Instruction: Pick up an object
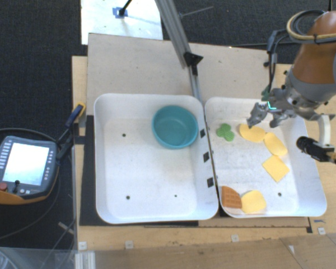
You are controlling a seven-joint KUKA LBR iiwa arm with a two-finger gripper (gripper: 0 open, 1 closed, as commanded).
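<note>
**Gripper low over yellow pieces in right bin, nothing visibly held**

Arm [319, 49] enters from the right of the frame, orange band at upper right. Gripper [257, 118] sits over the upper part of the right bin [302, 206], right at the top edge of a yellow oval piece [252, 133]. Finger state: cannot tell, too dark and small at this angle.

Right bin contents: a green clover-shaped piece [224, 131] just left of the yellow oval; a second yellow piece [275, 145] and a yellow square piece [275, 168] running down to the lower right; a waffle-brown piece [231, 197] touching a yellow round piece [253, 202] at the bottom edge.

Left bin [117, 200]: a teal bowl [175, 126], upright, upper right corner.

Teach pendant [22, 167] at the frame's left, off the bench.
</note>
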